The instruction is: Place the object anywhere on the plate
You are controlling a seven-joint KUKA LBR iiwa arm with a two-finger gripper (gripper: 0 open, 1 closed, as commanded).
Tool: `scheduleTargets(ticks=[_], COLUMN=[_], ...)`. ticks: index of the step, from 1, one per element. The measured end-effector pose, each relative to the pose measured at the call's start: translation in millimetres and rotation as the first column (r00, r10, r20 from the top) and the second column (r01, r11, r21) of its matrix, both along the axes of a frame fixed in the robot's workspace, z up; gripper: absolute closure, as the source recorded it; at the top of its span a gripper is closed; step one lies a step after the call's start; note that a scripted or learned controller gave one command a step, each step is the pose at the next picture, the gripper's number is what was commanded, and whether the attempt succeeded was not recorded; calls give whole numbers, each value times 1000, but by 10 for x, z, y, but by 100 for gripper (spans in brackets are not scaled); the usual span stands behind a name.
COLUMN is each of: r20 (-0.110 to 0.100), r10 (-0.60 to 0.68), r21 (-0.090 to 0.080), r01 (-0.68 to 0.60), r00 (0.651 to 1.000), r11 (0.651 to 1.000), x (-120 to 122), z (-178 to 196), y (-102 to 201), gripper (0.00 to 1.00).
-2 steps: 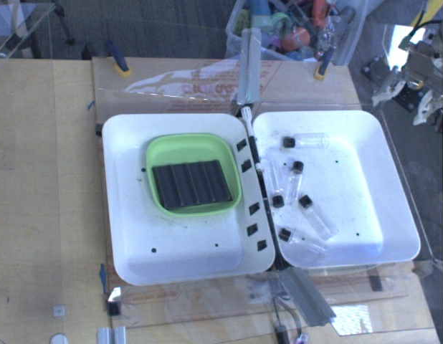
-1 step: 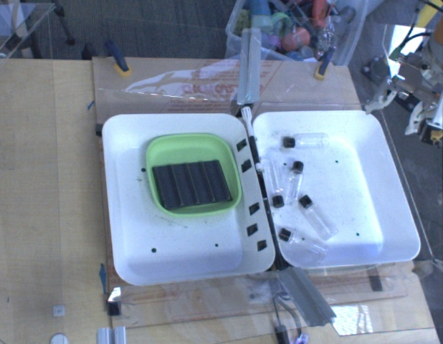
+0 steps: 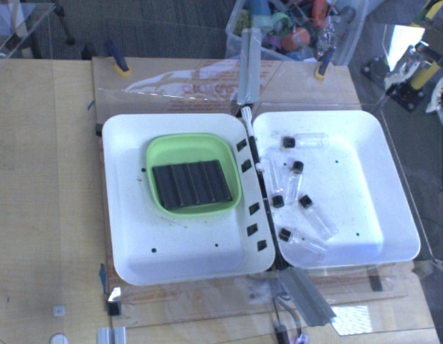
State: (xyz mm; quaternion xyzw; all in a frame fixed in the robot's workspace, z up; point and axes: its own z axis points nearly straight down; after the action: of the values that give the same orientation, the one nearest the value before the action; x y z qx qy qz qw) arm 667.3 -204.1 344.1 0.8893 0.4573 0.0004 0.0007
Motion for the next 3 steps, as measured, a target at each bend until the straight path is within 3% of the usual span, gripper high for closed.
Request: scheduleTargets(ticks=[1,3], r20=[-6,-7], r10=[-38,-92], r21=[2,4], r01=[38,92], r00=[999,996], r11=[999,996], x=[-3,-75], z=[-655,-829], y=[-5,93], gripper=[0,0])
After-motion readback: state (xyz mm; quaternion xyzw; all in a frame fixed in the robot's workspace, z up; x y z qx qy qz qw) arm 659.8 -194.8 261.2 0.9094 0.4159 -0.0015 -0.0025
